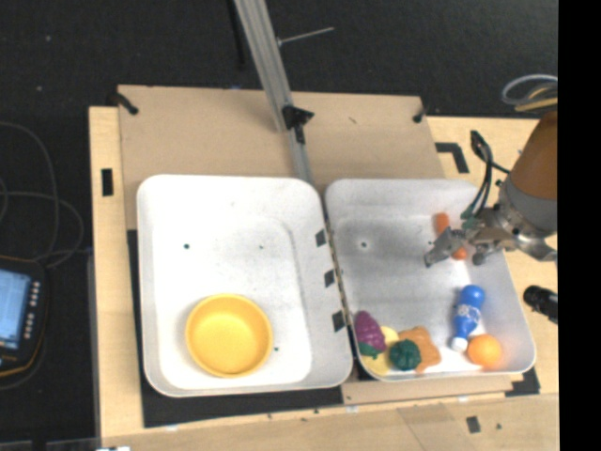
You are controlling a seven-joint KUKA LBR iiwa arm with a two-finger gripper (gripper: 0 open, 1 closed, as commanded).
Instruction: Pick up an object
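Note:
My gripper (458,252) hangs over the right part of the right bin (385,224), fingers spread and open. A small orange bit (460,250) shows between the fingers; I cannot tell whether they touch it. Another small orange piece (440,221) lies just up and left of the gripper. Along the bin's front lie a purple grape bunch (368,333), a green toy (405,354), a tan-orange toy (425,343), a blue and white bottle (467,315) and an orange ball (485,350).
The left bin (225,224) holds a yellow bowl (228,334) at its front. A grey metal post (268,54) slants down to the bins' shared back corner. A screen device (14,313) sits off the bench at far left.

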